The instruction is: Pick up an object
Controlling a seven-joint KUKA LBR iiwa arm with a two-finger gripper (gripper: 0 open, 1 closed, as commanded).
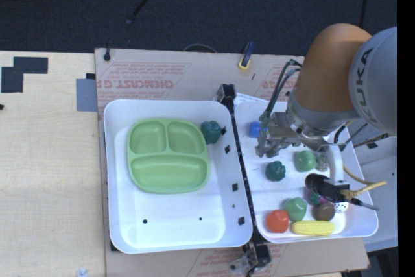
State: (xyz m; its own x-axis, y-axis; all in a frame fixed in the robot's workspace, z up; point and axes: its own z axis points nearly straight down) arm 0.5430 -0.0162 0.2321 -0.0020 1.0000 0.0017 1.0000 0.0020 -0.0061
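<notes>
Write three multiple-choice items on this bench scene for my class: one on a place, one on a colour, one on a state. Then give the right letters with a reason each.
1. Where does the green divided plate lie?
A. in the left bin
B. in the right bin
C. on the cardboard

2. What colour is the long toy at the right bin's near edge?
A. purple
B. yellow
C. white

3. How does the dark teal object by the plate stand?
A. held by the gripper
B. stacked on the plate
C. resting in the left bin, beside the plate

Key: 1 A, the plate sits inside the left bin. 2 B, the yellow corn lies there. 3 C, it rests off the plate's right corner, apart from the gripper.
</notes>
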